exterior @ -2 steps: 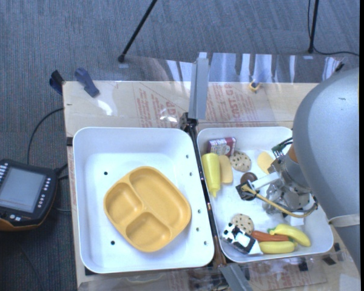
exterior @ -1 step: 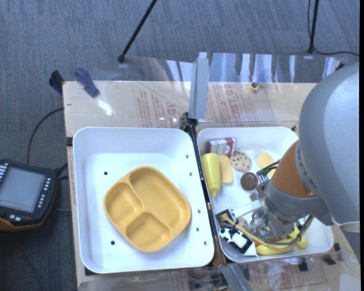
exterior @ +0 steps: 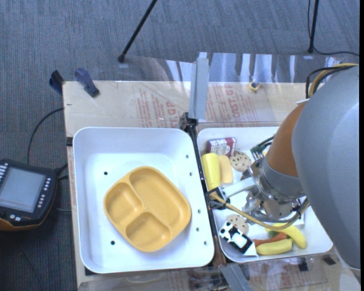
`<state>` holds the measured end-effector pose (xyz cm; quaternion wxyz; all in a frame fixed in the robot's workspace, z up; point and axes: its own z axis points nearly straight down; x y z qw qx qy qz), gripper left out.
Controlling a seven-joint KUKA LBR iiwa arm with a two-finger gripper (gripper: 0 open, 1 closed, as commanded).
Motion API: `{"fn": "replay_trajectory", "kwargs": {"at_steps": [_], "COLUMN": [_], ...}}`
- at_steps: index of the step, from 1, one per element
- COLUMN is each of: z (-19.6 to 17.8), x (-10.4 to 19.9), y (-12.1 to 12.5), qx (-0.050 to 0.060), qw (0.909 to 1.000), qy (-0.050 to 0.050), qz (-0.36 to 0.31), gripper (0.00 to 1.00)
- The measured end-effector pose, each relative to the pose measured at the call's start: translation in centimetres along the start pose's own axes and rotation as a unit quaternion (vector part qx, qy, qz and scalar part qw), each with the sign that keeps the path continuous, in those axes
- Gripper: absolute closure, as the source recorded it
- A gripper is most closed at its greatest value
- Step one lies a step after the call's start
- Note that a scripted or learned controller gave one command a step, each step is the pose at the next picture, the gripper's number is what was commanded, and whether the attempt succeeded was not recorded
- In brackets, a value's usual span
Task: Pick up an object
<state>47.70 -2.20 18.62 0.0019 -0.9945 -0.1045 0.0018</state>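
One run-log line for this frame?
arm: over right bin | end effector: low among toys | grasp: unconfirmed | yellow tray: left bin

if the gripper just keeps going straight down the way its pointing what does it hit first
Hedged, since depth is unclear from above: the gripper points down into the right bin, so it would probably meet the banana just below it, or else the bin floor beside the cookie.

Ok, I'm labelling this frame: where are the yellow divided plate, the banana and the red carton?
yellow divided plate (exterior: 147, 208), camera view, central ridge.
banana (exterior: 296, 237), camera view, its curved end.
red carton (exterior: 221, 145), camera view, front face.
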Motion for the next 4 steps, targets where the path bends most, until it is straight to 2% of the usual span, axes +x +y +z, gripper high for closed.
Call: {"fn": "replay_trajectory", "kwargs": {"at_steps": [1,2,3,4], "z": [-2.3,-1.8,-3.3,-3.9], "x": [0.1,1.0,1.0,1.0], "y": [-1.2,-5.8,-5.5,-5.6], "qx": [0.0,-0.002,0.0,0.001], "qw": [0.9704,0.9997,0.9606,0.8669], "qy": [-0.004,-0.004,-0.004,-0.004], "qz": [-0.241,-0.024,-0.278,-0.498], "gripper": [1.0,1.0,1.0,1.0]}}
